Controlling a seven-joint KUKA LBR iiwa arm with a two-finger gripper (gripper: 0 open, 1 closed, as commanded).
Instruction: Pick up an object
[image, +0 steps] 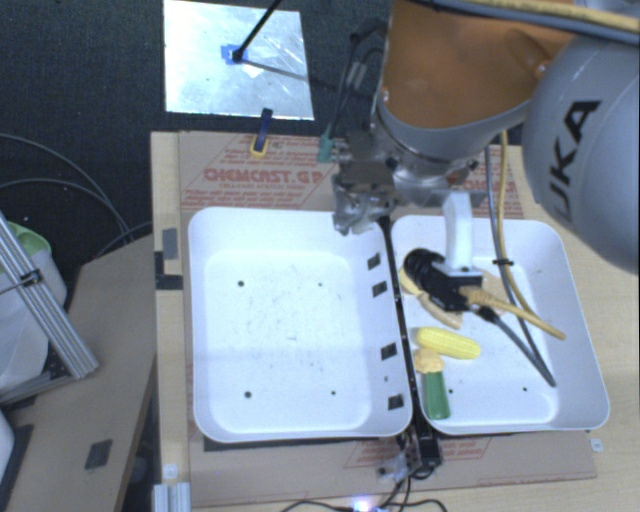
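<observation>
I am observing the tool hanging over the far end of the divide between the two white bins. I cannot tell how far open it is, or whether it is holding anything. I am taking the yellow toy corn cob as the likely target. It is lying in the right bin, toward the near edge and to the view's right of the tool, long axis running roughly crosswise. A green piece is lying just beside it.
</observation>
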